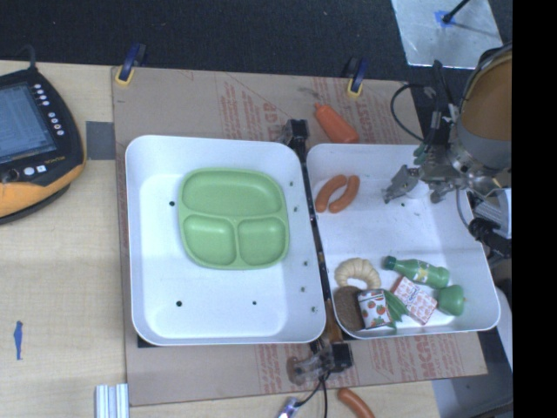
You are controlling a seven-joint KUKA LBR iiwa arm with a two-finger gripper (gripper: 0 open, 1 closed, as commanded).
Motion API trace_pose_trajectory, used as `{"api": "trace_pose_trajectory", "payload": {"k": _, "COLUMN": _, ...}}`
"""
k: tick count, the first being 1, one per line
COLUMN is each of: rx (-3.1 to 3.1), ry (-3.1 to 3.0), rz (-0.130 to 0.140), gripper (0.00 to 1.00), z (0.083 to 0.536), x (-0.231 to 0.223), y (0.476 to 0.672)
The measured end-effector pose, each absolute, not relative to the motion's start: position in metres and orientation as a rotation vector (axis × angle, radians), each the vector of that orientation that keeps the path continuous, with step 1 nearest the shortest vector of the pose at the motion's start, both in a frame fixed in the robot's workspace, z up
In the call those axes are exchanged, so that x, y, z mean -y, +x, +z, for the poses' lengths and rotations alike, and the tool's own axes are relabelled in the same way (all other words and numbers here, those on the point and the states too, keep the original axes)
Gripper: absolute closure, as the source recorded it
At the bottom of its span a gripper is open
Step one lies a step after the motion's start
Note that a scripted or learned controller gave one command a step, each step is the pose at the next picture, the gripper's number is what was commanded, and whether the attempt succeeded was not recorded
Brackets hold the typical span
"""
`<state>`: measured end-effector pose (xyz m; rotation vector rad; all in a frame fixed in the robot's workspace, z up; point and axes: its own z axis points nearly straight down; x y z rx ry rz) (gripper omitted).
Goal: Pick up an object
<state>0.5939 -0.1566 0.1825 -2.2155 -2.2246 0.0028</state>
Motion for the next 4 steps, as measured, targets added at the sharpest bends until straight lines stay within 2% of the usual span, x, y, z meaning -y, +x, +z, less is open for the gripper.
{"api": "trace_pose_trajectory", "payload": {"k": 1, "rx": 2.224, "ry": -2.214, "rz": 0.006, "gripper": 0.0, "z": 0.091, "x": 0.118, "y": 0.556}}
{"api": "trace_pose_trajectory", "payload": {"k": 2, "rx": 2.221, "ry": -2.219, "rz": 0.002, "gripper": 0.0, "z": 0.092, "x": 0.159, "y": 0.595}}
{"api": "trace_pose_trajectory", "payload": {"k": 3, "rx": 2.225, "ry": -2.216, "rz": 0.004, "gripper": 0.0, "z": 0.092, "x": 0.195, "y": 0.487}}
{"api": "trace_pose_trajectory", "payload": {"k": 4, "rx": 2.233, "ry": -2.21, "rz": 0.005, "gripper": 1.0, "z": 0.102, "x": 0.195, "y": 0.488}}
